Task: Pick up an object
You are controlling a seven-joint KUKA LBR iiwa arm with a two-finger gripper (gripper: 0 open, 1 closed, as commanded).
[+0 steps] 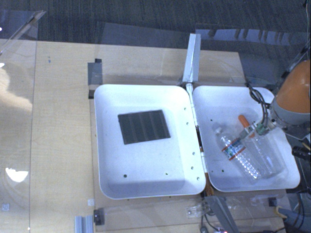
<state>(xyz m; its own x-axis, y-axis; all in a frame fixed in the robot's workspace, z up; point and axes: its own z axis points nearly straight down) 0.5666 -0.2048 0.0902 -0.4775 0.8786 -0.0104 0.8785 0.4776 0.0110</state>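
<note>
Clear bottle [239, 155] lying slantwise in right bin [214, 106], nearest the lens. Above it, gripper [256, 130] low over bottle's upper end, perhaps touching; finger state impossible to tell. Dark mat [144, 126] in left bin [112, 169].

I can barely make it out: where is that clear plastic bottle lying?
The clear plastic bottle lies in the right bin, slanting toward its front, just beside the gripper.

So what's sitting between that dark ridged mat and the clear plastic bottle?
In the camera view, between the dark mat and the bottle lie bare white bin floor and the two bins' adjoining rims.
</note>
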